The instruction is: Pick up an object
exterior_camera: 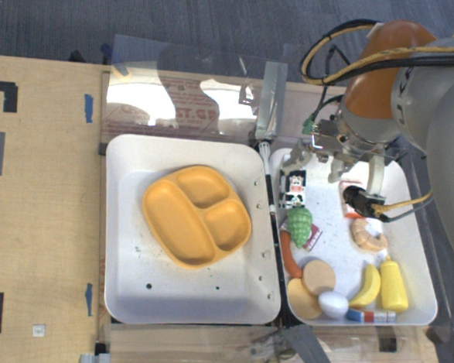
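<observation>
Progress: nothing lifted yet; the whole pick is left, as far as I can judge.
Hand: hand (319,161) hangs low over the far end of the right bin (422,252), fingers (298,157) spread open, nothing between them.
Arm: grey arm (427,90) with orange band comes in from the right, cables looped above the wrist.
Nearest candidates: small black-and-white carton (294,186) just beside the hand on its near-left side; green leafy toy (299,223) a bit further toward the near end.
Other candidates: red sausage (287,253) along the left wall beyond the green toy; two tan discs (318,275) and a white egg (332,304) at the near end, well apart from the hand; banana (368,285) and yellow bottle (393,285) near-right of the hand; pale doughnut-like piece (369,236) near-right, closer in.
Unclear: dark item (355,197) with a yellow cable just right of the hand; can't tell if it's rig or object.
Left bin: left bin (127,286) holds one yellow divided tray (196,215), well left of the hand, across the divider.
In the way: carton sits close to the bin's left wall, so little finger room on that side; near-end items are packed touching, so a clean grab there looks harder.
Tabletop: tabletop (30,225) left of the bins carries only tape marks.
</observation>
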Available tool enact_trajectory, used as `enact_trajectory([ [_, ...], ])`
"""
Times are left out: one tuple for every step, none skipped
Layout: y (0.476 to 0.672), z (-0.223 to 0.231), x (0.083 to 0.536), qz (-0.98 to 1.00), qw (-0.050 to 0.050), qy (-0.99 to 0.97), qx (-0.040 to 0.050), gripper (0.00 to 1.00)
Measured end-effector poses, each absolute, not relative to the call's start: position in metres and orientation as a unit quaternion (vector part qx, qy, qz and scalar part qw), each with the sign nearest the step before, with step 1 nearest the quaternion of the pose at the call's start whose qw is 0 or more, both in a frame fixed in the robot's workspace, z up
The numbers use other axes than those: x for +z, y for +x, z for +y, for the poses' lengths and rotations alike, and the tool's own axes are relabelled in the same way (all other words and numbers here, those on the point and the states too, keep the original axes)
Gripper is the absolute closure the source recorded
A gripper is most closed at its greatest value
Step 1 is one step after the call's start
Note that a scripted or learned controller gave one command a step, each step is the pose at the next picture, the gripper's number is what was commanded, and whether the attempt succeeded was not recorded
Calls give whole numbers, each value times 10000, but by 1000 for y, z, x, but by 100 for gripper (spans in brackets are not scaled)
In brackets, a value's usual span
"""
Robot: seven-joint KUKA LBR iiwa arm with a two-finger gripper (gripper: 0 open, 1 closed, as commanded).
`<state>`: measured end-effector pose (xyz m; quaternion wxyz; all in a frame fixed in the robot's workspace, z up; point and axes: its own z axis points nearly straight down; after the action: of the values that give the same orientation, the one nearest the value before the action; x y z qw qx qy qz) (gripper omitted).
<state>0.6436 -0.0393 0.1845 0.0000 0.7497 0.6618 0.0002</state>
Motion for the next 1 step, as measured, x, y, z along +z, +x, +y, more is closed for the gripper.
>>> enact_trajectory([
  [644,-40,185,6618,4,7496,2,0],
])
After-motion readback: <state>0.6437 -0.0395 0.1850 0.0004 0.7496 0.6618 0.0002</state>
